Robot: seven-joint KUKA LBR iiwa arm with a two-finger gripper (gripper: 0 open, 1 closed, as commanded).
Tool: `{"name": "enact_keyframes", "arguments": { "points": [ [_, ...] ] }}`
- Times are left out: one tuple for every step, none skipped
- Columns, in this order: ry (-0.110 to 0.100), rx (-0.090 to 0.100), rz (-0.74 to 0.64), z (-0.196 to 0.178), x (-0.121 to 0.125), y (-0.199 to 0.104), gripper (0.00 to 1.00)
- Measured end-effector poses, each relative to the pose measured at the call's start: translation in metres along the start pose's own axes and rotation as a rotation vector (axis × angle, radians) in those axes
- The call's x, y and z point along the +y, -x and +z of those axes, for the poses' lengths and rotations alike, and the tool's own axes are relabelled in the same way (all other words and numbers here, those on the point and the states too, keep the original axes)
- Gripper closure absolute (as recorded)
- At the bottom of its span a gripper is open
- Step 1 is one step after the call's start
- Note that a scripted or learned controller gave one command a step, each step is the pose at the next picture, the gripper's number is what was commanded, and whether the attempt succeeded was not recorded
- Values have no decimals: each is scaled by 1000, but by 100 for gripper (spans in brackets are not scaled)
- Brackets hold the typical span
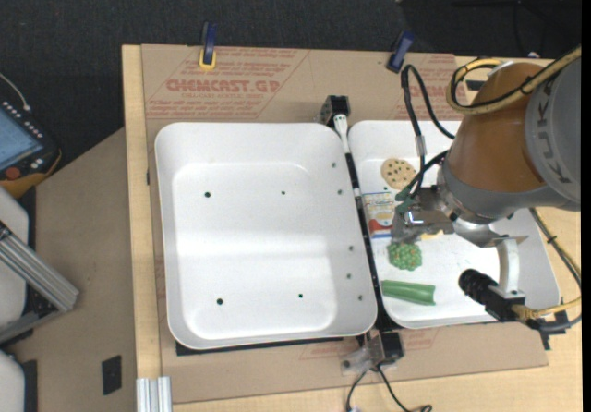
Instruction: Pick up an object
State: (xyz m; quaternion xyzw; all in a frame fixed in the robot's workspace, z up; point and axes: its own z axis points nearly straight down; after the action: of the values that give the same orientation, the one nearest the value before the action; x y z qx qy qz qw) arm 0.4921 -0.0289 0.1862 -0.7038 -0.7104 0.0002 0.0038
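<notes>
Here the pincer [407, 233] hangs low in the right-hand shallow white plastic bin [536, 295], under the grey arm with its orange band [499, 138], and it sits right on top of a lumpy, bright green, broccoli-like toy [404, 257]. How the pincer stands, wide or narrow, I cannot tell, since the wrist and the metal parts around it cover the tips; nor can I tell whether the green lump is touched or only overhung.

The relation that matters, as I judge it: the green lump lies directly below the pincer and a touch toward the near rim of that bin, so the coming move looks like a straight descent with little sideways shift. The lump is roundish, with no clear long axis.

Just nearer than the lump lies a smooth, long green pod-shaped toy [408, 291]; its long axis runs across the bin, left to right. Beyond the lump, toward the far rim, lie a flat printed packet with red and white marking [379, 211] and a round tan cookie with dark specks [398, 170]. The packet's print is too small to read.

The left-hand shallow white plastic bin [185, 161] adjoins the right one. The brown cardboard sheet [305, 78] covering the worktop carries red lettering that seems to read "CHEMCAST GP".
</notes>
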Motion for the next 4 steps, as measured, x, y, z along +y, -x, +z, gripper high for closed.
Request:
{"name": "enact_keyframes", "arguments": {
  "points": [
    [14, -10, 14, -80, -2, 77, 100],
    [21, -5, 2, -189, -13, 27, 100],
    [1, -3, 2, -156, -13, -32, 100],
    [-3, -5, 13, -86, -14, -9, 100]
  ]
}}
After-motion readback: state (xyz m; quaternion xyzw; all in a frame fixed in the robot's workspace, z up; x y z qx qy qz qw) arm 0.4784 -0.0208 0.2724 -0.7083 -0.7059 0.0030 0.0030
